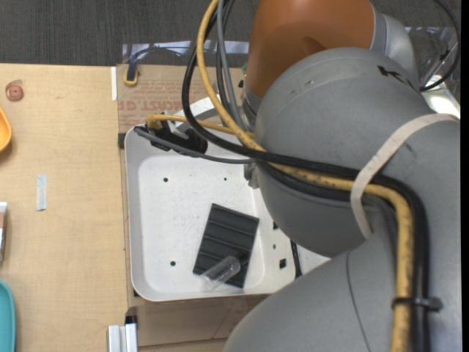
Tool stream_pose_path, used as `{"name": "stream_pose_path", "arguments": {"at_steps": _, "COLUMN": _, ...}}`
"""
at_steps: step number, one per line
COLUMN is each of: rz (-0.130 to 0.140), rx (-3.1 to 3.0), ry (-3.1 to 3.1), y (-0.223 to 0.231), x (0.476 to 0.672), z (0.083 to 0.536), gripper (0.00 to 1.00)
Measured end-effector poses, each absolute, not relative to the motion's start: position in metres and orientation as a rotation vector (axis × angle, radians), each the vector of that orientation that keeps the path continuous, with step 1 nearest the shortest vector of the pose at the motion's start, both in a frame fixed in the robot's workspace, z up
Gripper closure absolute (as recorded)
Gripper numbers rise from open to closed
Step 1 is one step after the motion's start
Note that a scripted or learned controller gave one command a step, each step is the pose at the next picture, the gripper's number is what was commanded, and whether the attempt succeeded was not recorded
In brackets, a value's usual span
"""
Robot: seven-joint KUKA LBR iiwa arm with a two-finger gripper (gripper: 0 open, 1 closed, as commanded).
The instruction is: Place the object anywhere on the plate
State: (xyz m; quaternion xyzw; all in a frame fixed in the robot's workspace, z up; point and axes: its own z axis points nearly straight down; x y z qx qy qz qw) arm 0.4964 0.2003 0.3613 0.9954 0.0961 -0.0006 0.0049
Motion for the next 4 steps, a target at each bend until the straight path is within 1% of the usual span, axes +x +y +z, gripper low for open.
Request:
{"name": "stream_pose_path", "arguments": {"at_steps": 1, "rz": -0.005, "rx": 3.121, "ry": 0.311, "y": 0.227, "x": 0.521, "z": 0.257, "gripper": 1.00}}
{"name": "stream_pose_path", "arguments": {"at_steps": 2, "rz": -0.008, "rx": 3.116, "ry": 0.359, "y": 0.227, "x": 0.490, "z": 0.130, "gripper": 1.00}}
{"name": "stream_pose_path", "arguments": {"at_steps": 3, "rz": -0.011, "rx": 3.101, "ry": 0.480, "y": 0.179, "x": 0.476, "z": 0.128, "gripper": 1.00}}
{"name": "stream_pose_path", "arguments": {"at_steps": 4, "rz": -0.008, "rx": 2.953, "ry": 1.069, "y": 0.228, "x": 0.477, "z": 0.091, "gripper": 1.00}}
